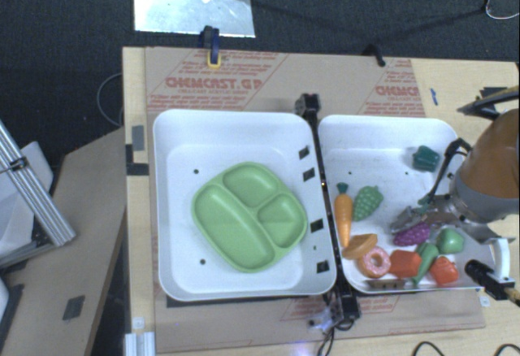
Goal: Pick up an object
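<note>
Brightness: the bench is evenly and brightly lit from above.
Glare: the left bin [175, 151] is nearly washed out.
Shadows: few and soft.
Sharpness: slight softness and grain are seen throughout.

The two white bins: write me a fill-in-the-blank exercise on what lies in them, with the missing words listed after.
1. The green divided plastic plate lies in the ____ bin.
2. The orange toy carrot lies directly beside the ____ between the bins.
3. The small dark-green block lies apart from the other toys, near the right white bin's ____ wall.
4. The tool is over the ____ toy grapes.

Missing words: left; divider; far; purple
</note>
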`<state>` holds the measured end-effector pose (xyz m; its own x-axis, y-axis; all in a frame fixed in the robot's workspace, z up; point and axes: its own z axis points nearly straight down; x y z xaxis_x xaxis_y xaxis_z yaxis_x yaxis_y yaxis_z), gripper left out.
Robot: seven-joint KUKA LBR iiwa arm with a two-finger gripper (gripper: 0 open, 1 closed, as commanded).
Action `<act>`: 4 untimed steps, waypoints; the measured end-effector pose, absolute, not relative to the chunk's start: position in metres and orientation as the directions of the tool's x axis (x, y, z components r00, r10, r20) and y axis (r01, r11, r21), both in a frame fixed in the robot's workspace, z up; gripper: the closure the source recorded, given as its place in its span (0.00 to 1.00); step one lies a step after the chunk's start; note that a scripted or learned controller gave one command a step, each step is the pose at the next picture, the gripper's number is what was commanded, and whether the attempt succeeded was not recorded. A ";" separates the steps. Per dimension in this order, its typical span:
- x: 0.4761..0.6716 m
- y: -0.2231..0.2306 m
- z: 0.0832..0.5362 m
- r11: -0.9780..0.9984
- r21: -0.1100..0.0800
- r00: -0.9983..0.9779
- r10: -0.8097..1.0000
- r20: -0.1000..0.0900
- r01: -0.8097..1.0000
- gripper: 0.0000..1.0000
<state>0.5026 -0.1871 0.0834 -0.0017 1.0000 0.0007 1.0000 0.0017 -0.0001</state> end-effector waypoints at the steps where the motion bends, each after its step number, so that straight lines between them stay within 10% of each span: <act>1: 0.504 -0.188 0.095 0.002 0.004 -0.002 1.000 -0.001 1.000 1.00; 4: 0.497 -0.184 0.226 0.005 0.005 -0.005 1.000 -0.002 1.000 1.00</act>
